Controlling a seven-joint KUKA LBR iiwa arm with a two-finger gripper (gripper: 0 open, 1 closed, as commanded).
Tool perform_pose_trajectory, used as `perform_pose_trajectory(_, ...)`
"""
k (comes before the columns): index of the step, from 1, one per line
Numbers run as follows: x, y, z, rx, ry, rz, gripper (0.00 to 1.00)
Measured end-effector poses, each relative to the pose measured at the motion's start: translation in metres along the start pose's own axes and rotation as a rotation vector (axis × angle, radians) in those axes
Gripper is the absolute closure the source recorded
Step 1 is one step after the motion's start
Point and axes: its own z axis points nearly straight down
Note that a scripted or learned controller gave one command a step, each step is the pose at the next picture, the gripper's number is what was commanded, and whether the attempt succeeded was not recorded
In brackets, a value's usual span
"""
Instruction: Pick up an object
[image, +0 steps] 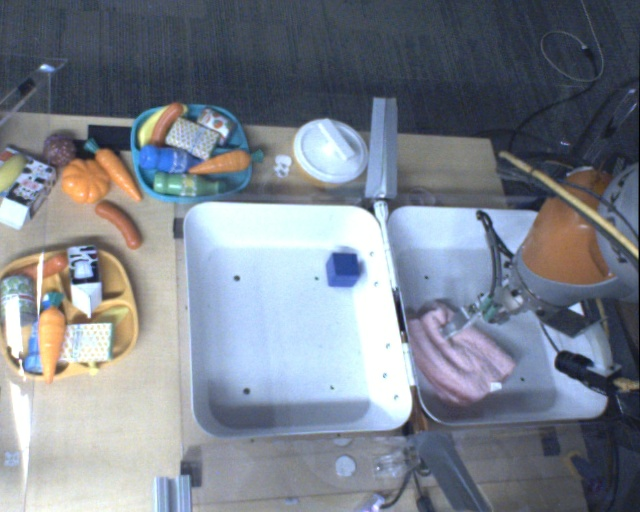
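Low in the right-hand shallow white bin (440, 232), grey two-finger gripper (468, 322) down on the upper right end of the soft pink folded cloth (455, 355), long axis slanting away toward lower left; grip state impossible to tell.

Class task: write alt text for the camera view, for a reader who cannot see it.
A grey and orange robot arm reaches from the right into the right white bin, its gripper down at a pink cloth. The left white bin holds a small blue cube; toy food sits on the bench beyond.
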Motion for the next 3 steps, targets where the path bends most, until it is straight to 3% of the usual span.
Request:
perform_pose_trajectory(1,0.022,0.03,0.0,0.001,0.001,-0.062,0.0)
perform_pose_trajectory(2,0.023,0.033,-0.011,-0.003,0.004,-0.063,1.0)
perform_pose_trajectory(3,0.028,0.1,-0.091,0.017,0.009,0.308,1.0)
